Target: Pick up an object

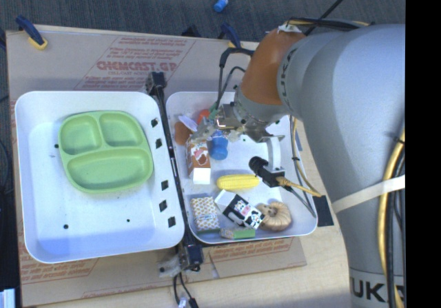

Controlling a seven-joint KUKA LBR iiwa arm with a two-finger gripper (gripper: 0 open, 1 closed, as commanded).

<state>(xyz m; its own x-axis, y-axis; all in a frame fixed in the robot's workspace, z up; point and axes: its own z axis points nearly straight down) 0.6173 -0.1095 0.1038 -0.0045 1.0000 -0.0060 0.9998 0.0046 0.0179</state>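
My gripper (220, 122) hangs low over the back left part of the right bin (303, 220), among a cluster of objects. Directly in front of it sits a small blue cup-like object (218, 147). A brown and red packet (199, 155) lies to the left of the blue object, and an orange-brown piece (182, 132) rests by the bin's left wall. Whether anything is between the fingers is hidden by the wrist and the clutter.
In the right bin also lie a white cube (201, 176), a yellow corn cob (238, 181), a checkered packet (204, 212), a black-and-white item (241, 211), a tan shell-shaped piece (278, 216) and a green stick (238, 233). The left bin (41, 231) holds a green divided plate (105, 151).
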